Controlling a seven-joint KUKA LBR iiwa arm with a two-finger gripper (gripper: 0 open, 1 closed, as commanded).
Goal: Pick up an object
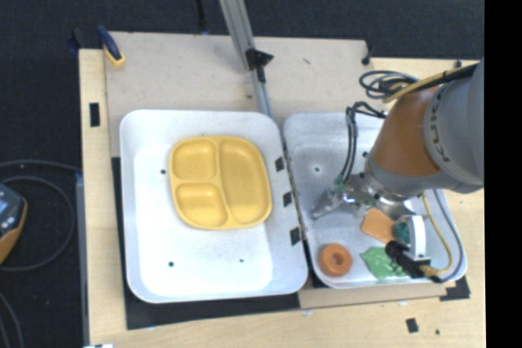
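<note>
In the right bin (314, 138), my gripper (328, 204) hangs low over the middle of the floor, reaching in from the right under the grey and orange arm (416, 138). An orange ring (334, 259) lies near the bin's front edge, just below the gripper and apart from it. A green object (377, 262) lies to the ring's right. An orange wedge (377, 224) sits partly under the wrist. Nothing shows between the gripper's tips.
The left bin (147, 257) holds a yellow divided plate (220, 181) in its upper middle. A metal pole (236, 20) slants up from between the bins. Black cables (383, 82) lie behind the right bin.
</note>
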